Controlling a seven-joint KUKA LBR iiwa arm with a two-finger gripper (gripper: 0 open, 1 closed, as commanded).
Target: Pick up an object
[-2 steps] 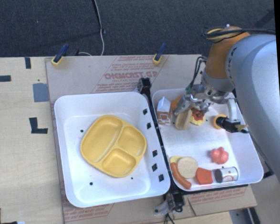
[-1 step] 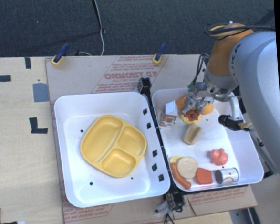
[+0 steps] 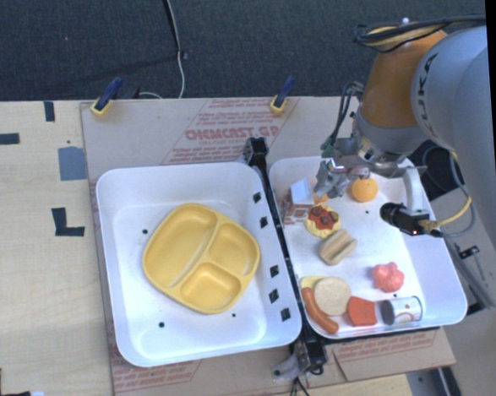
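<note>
Poised low over the far end of the right bin (image 3: 443, 260), the end effector (image 3: 336, 178) hangs beside an orange ball (image 3: 363, 190) and just above a small red-and-yellow toy (image 3: 322, 221) — whether it is released or clenched I cannot tell, and nothing shows between its tips. Any of the toys would serve the task, and all of them lie in this bin: a tan bun-like piece (image 3: 336, 247) near the middle, a pink lump (image 3: 388, 276) toward the right wall, and a crowded row along the near wall — a sausage (image 3: 318, 310), a round cracker (image 3: 332, 294), a red block (image 3: 362, 311) and a small can (image 3: 401, 310) lying on its side. That row looks awkward, since the pieces touch and the rim is close. The ball and the bun have more open room around them. A yellow divided plate (image 3: 201, 257) sits alone in the left bin (image 3: 120, 244), well apart, with the dividing walls between. Both bins rest on a cardboard sheet (image 3: 218, 136) clamped to the desk (image 3: 31, 250).
</note>
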